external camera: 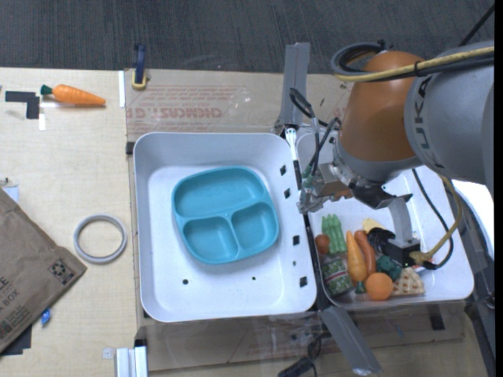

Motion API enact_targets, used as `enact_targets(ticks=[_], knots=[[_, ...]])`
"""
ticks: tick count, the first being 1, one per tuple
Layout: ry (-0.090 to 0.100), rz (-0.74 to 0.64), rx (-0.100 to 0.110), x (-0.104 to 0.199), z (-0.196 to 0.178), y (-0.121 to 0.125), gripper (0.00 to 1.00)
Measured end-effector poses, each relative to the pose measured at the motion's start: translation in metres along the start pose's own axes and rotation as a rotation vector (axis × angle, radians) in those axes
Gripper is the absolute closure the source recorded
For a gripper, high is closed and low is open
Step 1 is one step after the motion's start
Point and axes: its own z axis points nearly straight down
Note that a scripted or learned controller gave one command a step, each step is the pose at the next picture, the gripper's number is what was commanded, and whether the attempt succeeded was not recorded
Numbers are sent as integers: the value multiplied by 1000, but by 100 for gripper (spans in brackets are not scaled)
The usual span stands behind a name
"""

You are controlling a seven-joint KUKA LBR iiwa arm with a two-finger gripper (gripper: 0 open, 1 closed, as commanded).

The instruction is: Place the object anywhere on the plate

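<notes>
A light blue plate point(225, 214) with three compartments lies in the left white bin point(220, 293), and nothing rests on it. The right bin point(448, 285) holds several toy foods at its near left: a green bundle point(334, 234), an orange carrot point(357, 259), an orange fruit point(379, 286) and a waffle-like slice point(408, 282). My gripper point(313, 193) hangs under the orange-banded wrist point(377, 116). It is over the left edge of the right bin, just above the green bundle and beside the wall between the bins. The arm covers much of the right bin.
On the bench to the left lie a toy carrot point(75, 95), a grey tape ring point(100, 237) and a brown cardboard box point(27, 277). A blue clamp point(140, 63) stands at the back edge. Cables point(440, 234) loop over the right bin.
</notes>
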Motion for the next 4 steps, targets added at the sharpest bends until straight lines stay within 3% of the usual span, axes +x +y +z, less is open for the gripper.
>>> enact_targets(ticks=[1, 2, 3, 4], knots=[[0, -46, -2, -65, 15, 43, 100], [-1, 136, -4, -98, -42, 105, 100], [0, -399, -3, -89, 6, 97, 100], [-2, -150, -5, -69, -58, 116, 100]])
